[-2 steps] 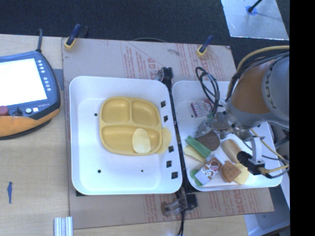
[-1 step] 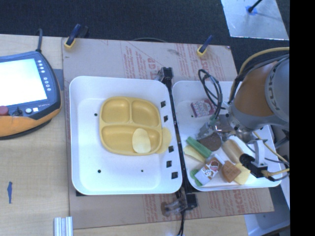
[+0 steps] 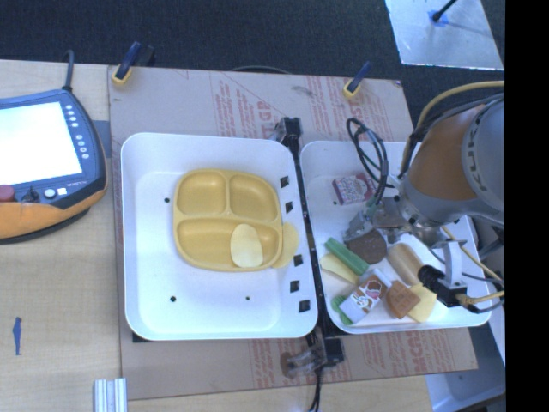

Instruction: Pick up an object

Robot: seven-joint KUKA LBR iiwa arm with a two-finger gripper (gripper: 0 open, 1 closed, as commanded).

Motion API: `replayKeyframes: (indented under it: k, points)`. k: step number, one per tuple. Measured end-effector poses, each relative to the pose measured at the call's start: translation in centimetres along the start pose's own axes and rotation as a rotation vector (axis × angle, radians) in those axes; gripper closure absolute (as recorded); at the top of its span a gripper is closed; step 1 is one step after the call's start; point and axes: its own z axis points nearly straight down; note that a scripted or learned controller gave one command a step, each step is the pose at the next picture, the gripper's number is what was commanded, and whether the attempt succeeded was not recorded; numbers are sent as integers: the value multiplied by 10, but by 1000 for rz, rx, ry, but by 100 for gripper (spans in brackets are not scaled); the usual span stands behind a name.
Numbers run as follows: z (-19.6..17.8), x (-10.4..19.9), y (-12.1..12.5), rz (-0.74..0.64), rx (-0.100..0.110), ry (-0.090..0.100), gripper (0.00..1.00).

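Observation:
My gripper [image 3: 371, 223] hangs low in the right bin [image 3: 319, 163], under the grey and orange arm [image 3: 446, 166]. Its metal tip is just above a dark brown flat piece [image 3: 369, 248]. Around it lie a pink-and-white packet [image 3: 350, 188], a green stick [image 3: 346, 253], a pale yellow piece [image 3: 336, 269], a small printed carton [image 3: 362, 299], a brown cube [image 3: 399, 299], a yellow wedge [image 3: 422, 303] and a tan roll [image 3: 405, 263]. Nothing is visibly held.
The left bin [image 3: 146, 256] holds a yellow divided plate [image 3: 206, 204] with a pale oval piece [image 3: 246, 245] in its lower compartment. A black divider [image 3: 300, 230] runs between the bins. A teach pendant [image 3: 43, 157] lies at the far left. Black cables [image 3: 369, 153] loop beside the arm.

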Motion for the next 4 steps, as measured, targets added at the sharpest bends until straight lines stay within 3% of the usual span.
replayKeyframes:
  k: [1,2,4]
  points:
    - [0,-4,11,-3,-1,0,0]
    - [0,-3,-9,-2,4,1,0]
    - [0,-11,15,-3,-2,0,0]
